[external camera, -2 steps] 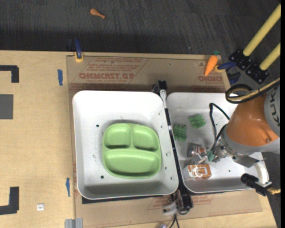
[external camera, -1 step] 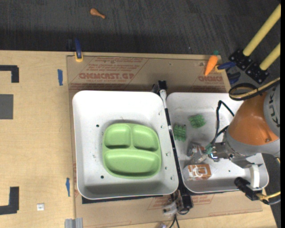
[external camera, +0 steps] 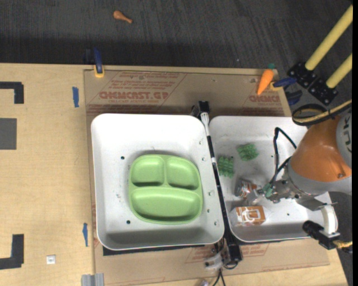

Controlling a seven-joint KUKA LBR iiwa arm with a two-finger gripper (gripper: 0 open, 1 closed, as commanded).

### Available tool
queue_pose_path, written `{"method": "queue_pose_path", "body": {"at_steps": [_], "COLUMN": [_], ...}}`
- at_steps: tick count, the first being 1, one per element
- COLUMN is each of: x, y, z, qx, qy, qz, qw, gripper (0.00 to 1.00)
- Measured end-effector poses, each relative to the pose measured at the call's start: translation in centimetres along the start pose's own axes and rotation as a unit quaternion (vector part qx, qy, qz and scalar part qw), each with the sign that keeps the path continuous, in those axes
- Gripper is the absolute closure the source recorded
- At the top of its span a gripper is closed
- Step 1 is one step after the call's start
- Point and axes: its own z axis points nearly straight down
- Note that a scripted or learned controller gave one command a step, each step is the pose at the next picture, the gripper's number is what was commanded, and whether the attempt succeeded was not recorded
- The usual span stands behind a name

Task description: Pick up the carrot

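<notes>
Two white bins sit side by side on the brown worktop (external camera: 45,184). The left bin (external camera: 106,167) holds a green divided plate (external camera: 165,187) with three compartments, lying near the bin's middle. The right bin (external camera: 279,223) holds several small things: a green ridged piece (external camera: 246,151) toward the back, a second green piece (external camera: 225,165) close to the wall shared with the left bin, a small brown and silver item (external camera: 244,189) near the middle, and an orange and white packet (external camera: 250,215) toward the front edge. The arm (external camera: 321,159) comes in from the right over the right bin, its orange band wide above the wrist, with a black cable looping beside it. The gripper (external camera: 267,191) hangs low in the right bin, just beside the brown and silver item and behind the packet; at this angle I cannot tell whether it is spread or pressed together, and nothing can be made out between its tips. The carrot (external camera: 265,81) lies outside both bins, on the cardboard sheet (external camera: 134,92) behind the right bin's back edge, tilted with its green top pointing away from the bins, well apart from the gripper. A small orange object (external camera: 121,17) rests on the dark floor beyond the worktop, far to the back left. Two yellow poles (external camera: 335,36) slant across the upper right corner.
</notes>
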Motion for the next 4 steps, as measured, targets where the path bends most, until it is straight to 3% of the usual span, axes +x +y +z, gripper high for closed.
{"method": "queue_pose_path", "body": {"at_steps": [1, 2, 3, 4], "x": [0.5, 1.8, -3.9, -5.8], "y": [-0.1, 0.0, -0.8, -1.0], "z": [0.0, 0.0, 0.0, 0.0], "qx": [0.002, 0.003, 0.002, 0.0], "qy": [-0.001, -0.003, -0.001, -0.003], "qz": [0.227, 0.346, 0.132, -0.09], "qw": [0.9739, 0.9381, 0.9912, 0.996], "gripper": [0.0, 0.0, 0.0, 0.0]}}
